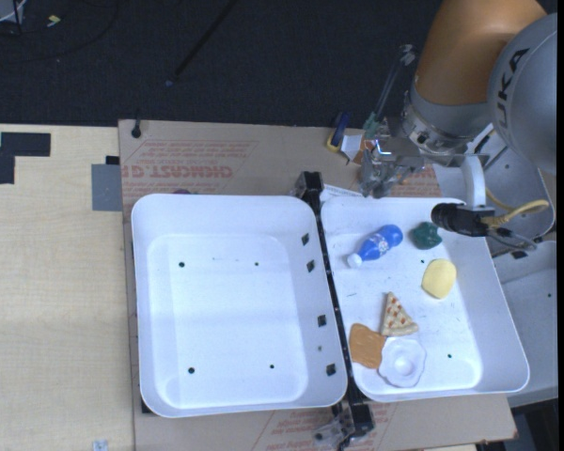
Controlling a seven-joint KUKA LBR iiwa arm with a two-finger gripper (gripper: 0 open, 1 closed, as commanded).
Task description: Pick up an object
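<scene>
Gripper: my gripper point(378, 178) hangs above the far rim of the right bin point(508, 346), holding nothing; how wide it stands I cannot tell, small and dark as it looks.
Targets: blue bottle point(378, 243) lies closest, on its side; green piece point(427, 236) and yellow lump point(439, 277) beyond it.
Cluster: waffle wedge point(396, 317), brown cookie point(366, 345) and white egg point(401, 362) touch or overlap.
Risk: the bottle may roll from a closing pinch; descending here, I may strike the rim.
</scene>
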